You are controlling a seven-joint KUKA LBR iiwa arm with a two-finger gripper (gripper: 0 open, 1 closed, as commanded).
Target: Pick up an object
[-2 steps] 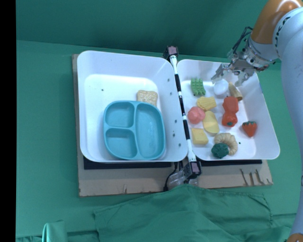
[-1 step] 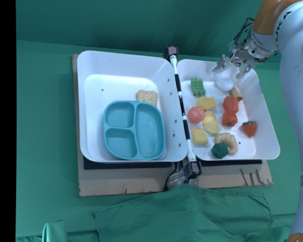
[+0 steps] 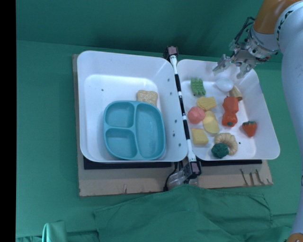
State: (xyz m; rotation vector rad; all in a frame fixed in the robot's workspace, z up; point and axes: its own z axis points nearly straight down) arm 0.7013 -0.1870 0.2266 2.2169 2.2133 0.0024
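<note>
White plastic makes up both shallow bins on the green-covered desk [image 3: 47,118]. The left bin [image 3: 94,64] holds a teal divided plate [image 3: 135,130] with three compartments, and a tan waffle-like cracker [image 3: 147,97] lies just beyond the plate's far edge. The right bin [image 3: 265,142] holds the toy food: a green ridged piece [image 3: 197,86] near the far left, its long axis running roughly from far to near; a white rounded piece [image 3: 224,84] beside it; a yellow ridged piece [image 3: 206,102]; a pink ball [image 3: 196,115]; a pale yellow wedge [image 3: 211,124] pointing toward the near side; a yellow block [image 3: 199,136]; a croissant [image 3: 227,141] curled around a dark green broccoli head [image 3: 219,151]; an orange-red carrot-like piece [image 3: 230,111] lying lengthwise from far to near; and a strawberry [image 3: 249,128] with its tip toward the near edge.

The grey arm [image 3: 291,71] with its orange band [image 3: 272,12] reaches in from the right. Its tool [image 3: 232,66] hangs over the far part of the right bin, just above the white rounded piece, with the fingers [image 3: 221,65] spread wide and nothing between them. Whether the tips touch that piece is hard to judge from this slanted view; they look slightly apart from it.

A black-and-white striped bar [image 3: 182,101] runs between the two bins.
</note>
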